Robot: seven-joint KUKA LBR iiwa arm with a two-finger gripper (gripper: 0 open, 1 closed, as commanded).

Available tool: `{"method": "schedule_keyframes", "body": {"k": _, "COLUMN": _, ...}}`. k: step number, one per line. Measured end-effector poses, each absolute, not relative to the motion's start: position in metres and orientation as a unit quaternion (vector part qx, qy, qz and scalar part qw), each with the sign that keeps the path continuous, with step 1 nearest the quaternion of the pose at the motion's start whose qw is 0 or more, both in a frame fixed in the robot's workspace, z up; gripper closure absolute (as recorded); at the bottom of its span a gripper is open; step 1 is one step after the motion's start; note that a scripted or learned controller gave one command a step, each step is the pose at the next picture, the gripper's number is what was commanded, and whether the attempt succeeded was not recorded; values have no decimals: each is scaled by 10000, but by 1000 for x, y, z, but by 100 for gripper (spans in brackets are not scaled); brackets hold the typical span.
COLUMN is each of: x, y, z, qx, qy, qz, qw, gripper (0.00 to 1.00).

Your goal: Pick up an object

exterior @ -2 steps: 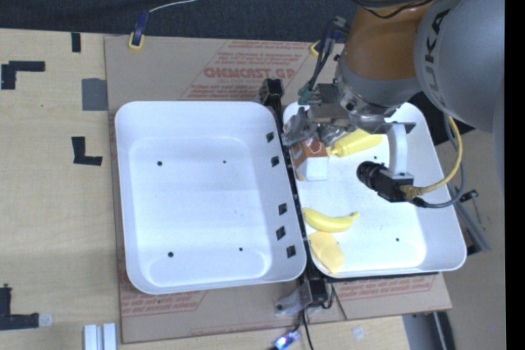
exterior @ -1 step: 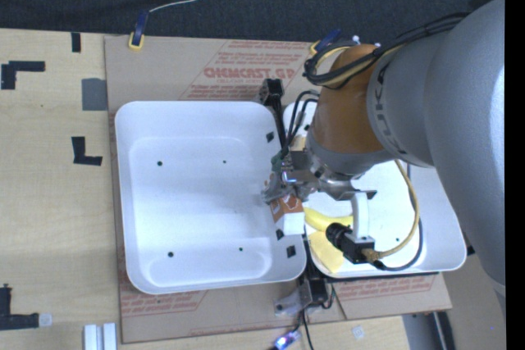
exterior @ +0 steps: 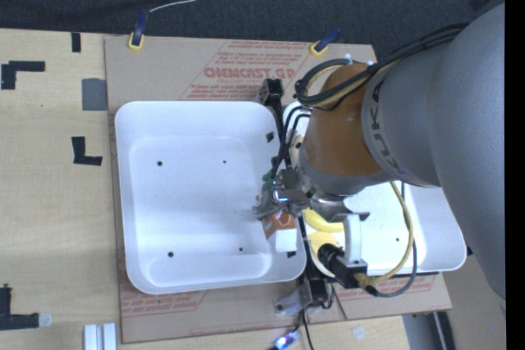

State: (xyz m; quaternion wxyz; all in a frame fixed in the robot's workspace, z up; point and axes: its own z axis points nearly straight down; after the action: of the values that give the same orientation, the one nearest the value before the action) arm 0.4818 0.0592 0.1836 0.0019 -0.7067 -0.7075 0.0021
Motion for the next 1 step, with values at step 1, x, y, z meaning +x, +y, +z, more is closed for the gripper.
{"method": "schedule_keyframes", "body": {"k": 1, "x": 483, "y": 10, "z": 200, "qx": -7077, "qy": -7065, "qz": 9, "qw": 5, "gripper": 100}}
